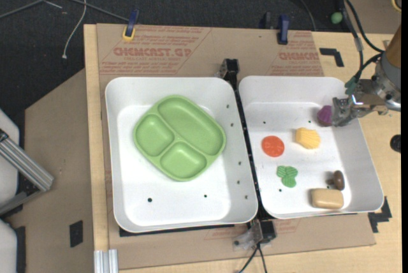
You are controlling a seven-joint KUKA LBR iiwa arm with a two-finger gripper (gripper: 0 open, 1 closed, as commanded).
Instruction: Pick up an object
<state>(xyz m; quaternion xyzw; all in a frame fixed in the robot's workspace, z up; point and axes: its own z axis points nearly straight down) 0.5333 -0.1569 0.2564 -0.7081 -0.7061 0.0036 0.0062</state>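
Green divided plate (pixel 180 136) in left bin (pixel 127 201), orange disc (pixel 273 146), yellow shell (pixel 308 138), green leaf (pixel 287 175), brown piece (pixel 336 180), tan block (pixel 327 198) in right bin (pixel 280 90), jaws (pixel 339 113) low at right rim beside purple object (pixel 326 115), grip state unclear.

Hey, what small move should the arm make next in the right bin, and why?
Probably ease the end effector a touch left and down over the purple object. It sits right beside that object near the right bin's far right corner, and nothing visibly lies between its fingers, so the grasp looks unmade.
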